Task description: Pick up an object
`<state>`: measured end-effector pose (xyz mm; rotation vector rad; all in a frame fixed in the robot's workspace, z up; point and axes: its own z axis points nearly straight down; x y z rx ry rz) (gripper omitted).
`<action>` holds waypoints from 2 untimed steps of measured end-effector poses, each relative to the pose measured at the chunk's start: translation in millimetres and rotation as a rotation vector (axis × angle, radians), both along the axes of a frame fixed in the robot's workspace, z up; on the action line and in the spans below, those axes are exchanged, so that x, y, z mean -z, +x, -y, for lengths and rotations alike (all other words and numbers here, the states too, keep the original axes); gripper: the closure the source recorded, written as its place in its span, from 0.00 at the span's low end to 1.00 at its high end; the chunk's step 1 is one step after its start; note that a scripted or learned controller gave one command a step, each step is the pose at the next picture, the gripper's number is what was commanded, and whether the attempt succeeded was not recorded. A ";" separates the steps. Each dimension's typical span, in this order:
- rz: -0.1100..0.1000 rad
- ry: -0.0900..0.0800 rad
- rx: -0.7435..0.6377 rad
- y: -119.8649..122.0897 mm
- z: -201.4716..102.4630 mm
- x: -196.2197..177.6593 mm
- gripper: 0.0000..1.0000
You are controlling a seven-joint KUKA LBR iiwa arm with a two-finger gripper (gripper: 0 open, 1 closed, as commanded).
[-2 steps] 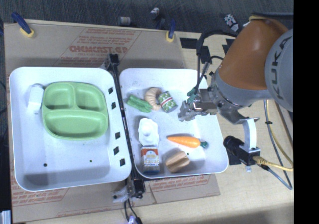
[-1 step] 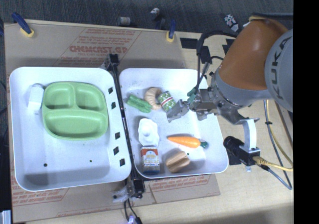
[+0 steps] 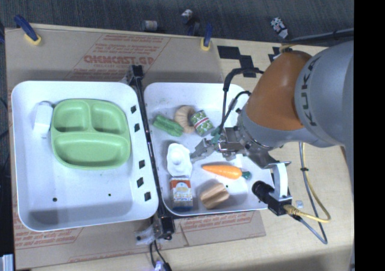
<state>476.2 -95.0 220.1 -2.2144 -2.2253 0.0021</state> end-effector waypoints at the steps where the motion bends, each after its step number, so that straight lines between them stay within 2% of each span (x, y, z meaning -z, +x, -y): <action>1: 0.000 -0.001 -0.001 23.4 26.9 128.3 0.00; 2: 0.000 0.001 -0.006 24.4 26.0 117.9 1.00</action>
